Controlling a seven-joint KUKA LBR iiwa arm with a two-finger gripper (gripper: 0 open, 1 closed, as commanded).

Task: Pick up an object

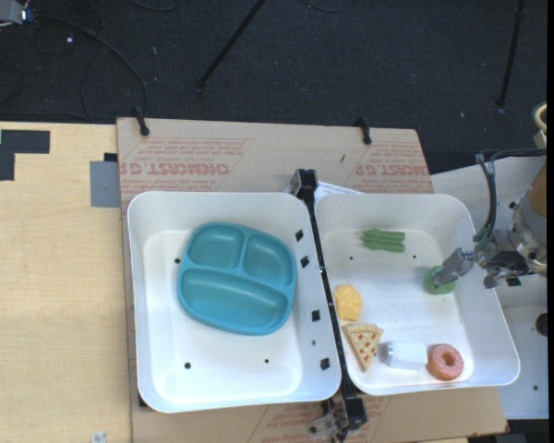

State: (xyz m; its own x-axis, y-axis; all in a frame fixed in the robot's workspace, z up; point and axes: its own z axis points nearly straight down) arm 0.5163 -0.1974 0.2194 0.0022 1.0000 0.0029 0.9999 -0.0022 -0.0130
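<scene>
My gripper [476, 271] reaches in over the right rim of the right bin [487, 340], and its two fingers stand apart, open. A small green object [438, 281] lies on the bin floor right under the left fingertip [456, 265], not between the fingers. Elsewhere in this bin lie a green bean-like piece [383, 239], a yellow corn piece [348, 301], a pizza slice [362, 344], a pink-iced donut [445, 361] and a small pale object [399, 356].
The left bin [157, 358] holds a teal divided plate [237, 277]. A black divider [319, 284] joins the two bins. Cardboard [258, 160] lies under them, and the wooden bench [46, 284] spreads to the left. The arm's cables [491, 201] hang at the right.
</scene>
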